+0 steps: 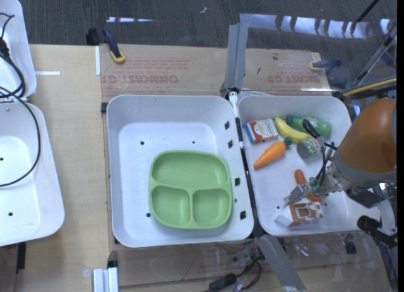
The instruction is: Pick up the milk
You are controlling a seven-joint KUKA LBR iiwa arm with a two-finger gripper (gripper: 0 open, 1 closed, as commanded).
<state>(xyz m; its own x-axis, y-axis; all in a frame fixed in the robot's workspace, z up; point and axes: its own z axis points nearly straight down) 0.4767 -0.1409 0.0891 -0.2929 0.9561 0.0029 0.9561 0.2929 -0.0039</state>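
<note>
A small white and orange carton (305, 212), which looks like the milk, lies on its side near the front edge of the right bin (344, 111). My gripper (304, 193) hangs directly over the carton's upper edge, touching it or just above it; I cannot tell which. The orange-banded wrist (372, 136) reaches in from the right. A second carton (261, 130), white, orange and blue, lies at the back left of the same bin.
In the right bin lie a banana (292, 130), a green vegetable (310, 123), a carrot (270, 153), a grey can (307, 149) and a small orange piece (299, 176). A green divided plate (190, 189) sits in the left bin (120, 158).
</note>
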